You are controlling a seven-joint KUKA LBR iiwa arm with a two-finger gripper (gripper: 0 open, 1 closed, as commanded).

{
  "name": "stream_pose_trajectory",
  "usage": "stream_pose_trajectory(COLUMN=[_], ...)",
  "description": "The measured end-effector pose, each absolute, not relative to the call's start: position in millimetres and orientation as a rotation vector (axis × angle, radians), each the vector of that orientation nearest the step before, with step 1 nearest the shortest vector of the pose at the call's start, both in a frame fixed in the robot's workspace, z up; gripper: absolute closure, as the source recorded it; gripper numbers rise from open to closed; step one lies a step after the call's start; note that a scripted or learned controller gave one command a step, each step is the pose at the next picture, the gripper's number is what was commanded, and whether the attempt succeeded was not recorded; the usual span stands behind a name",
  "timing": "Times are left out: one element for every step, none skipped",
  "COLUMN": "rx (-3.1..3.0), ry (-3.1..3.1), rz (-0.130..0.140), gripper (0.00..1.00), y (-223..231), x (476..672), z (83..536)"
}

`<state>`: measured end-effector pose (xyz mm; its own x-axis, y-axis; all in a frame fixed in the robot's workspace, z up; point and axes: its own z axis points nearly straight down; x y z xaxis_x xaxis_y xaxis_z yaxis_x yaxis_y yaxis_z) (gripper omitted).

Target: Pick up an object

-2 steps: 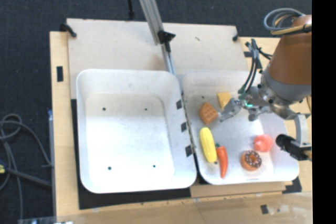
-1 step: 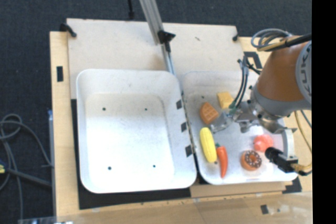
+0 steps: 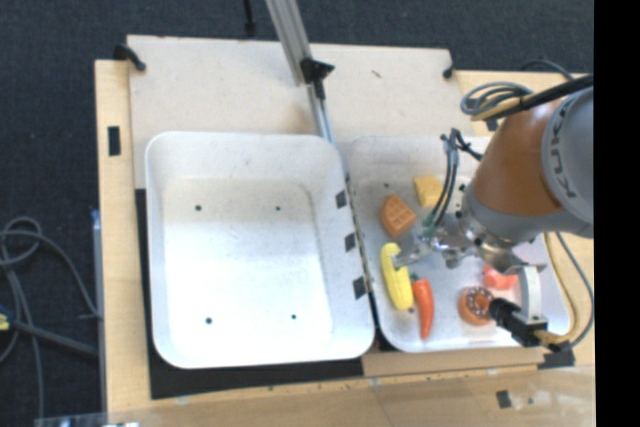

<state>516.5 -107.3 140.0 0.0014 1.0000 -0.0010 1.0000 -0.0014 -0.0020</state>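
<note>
In the right bin (image 3: 372,165) lie a yellow corn cob (image 3: 396,277), a red-orange carrot (image 3: 424,307), a brown waffle piece (image 3: 397,214), a pale yellow cheese wedge (image 3: 429,189), a round red-brown piece (image 3: 476,306) and a pink piece (image 3: 499,279). My gripper (image 3: 428,248) hangs over the middle of this bin, just right of the corn cob and below the waffle. Its fingers are small and dark against the bin floor. I see nothing between them.
The left bin (image 3: 245,245) lies beside the right one, sharing a dark clipped divider (image 3: 352,240). A slanted metal pole (image 3: 285,10) rises behind the bins. The arm's orange band (image 3: 520,165) covers the right bin's far right part. Cables lie on the floor at left.
</note>
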Motion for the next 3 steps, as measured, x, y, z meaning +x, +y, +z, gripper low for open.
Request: stream_pose_trajectory(rx=[-2.223, -2.235, -2.222], ry=[-2.218, -2.215, -2.230], rz=[0.003, -0.006, -0.007], gripper=[0.00, 1.00, 1.00], y=[-108.5, -109.2, -103.3], x=[516.3, 518.6, 515.4], z=[99.1, 111.9, 170.0])
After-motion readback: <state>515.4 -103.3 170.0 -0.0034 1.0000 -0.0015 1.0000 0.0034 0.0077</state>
